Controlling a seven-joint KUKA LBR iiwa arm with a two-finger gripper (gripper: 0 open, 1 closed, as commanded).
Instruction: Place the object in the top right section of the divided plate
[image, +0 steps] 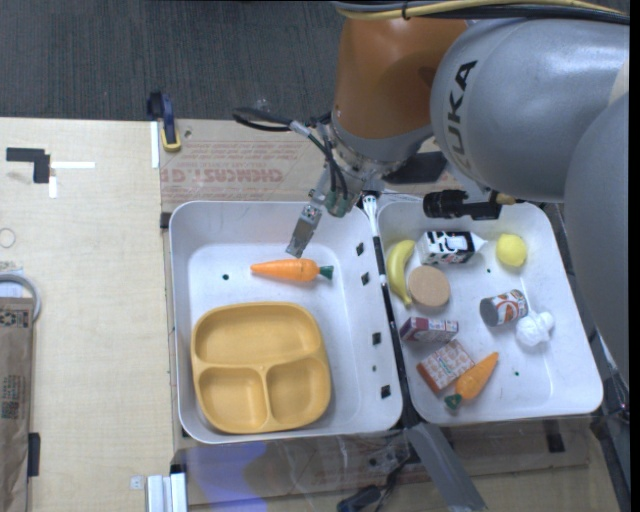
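Your desk (80, 300) bears two white bins. The left bin (185, 300) holds the yellow divided plate (262, 375) at its near end, with the carrot (290, 269) lying loose behind it. The tool (302, 232) hangs above the carrot; whether it's apart, you can't tell.

A single camera looked down at a slant from above the bench (80, 300), taking in both white bins (185, 300).

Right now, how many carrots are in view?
2. One carrot lies in the left bin above the yellow plate; the second carrot lies in the right bin's lower part. The arm may hide more.
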